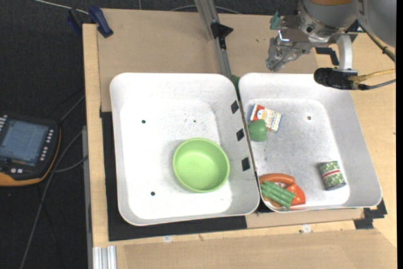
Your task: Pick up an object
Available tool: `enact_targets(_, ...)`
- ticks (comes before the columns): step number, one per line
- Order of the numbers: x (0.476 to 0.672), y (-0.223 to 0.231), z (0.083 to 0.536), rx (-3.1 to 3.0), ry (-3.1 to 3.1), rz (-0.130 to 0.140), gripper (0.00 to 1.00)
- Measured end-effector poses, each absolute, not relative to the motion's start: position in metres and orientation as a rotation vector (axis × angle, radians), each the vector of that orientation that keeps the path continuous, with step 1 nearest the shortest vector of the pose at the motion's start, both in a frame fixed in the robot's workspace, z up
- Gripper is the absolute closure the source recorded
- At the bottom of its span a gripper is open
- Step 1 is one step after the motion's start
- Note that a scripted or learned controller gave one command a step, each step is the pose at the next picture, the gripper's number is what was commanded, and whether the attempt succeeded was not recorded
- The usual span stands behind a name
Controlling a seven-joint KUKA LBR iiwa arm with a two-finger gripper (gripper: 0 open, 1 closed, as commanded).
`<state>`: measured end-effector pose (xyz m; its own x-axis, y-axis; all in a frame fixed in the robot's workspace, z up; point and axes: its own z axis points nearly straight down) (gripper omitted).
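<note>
camera view — tool (278, 61) above the table (164, 41), beyond the right bin (352, 135); whether it is spread, i cannot tell.
right bin holds a small box (265, 117), green ball (257, 130), can (332, 175), red-green toy (281, 191) — green bowl (201, 164) in left bin (138, 104).

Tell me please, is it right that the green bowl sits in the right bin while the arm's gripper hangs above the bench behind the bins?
Not quite: the camera view shows the green bowl in the left bin, not the right one. The gripper does hang above the bench behind the bins.
</note>
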<state>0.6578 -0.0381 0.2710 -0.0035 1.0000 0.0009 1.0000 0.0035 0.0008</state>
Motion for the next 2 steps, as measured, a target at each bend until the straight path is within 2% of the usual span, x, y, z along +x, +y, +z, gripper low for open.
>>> enact_targets(2,0.654,0.075,0.257,-2.216,-2.225,-0.002,1.0)
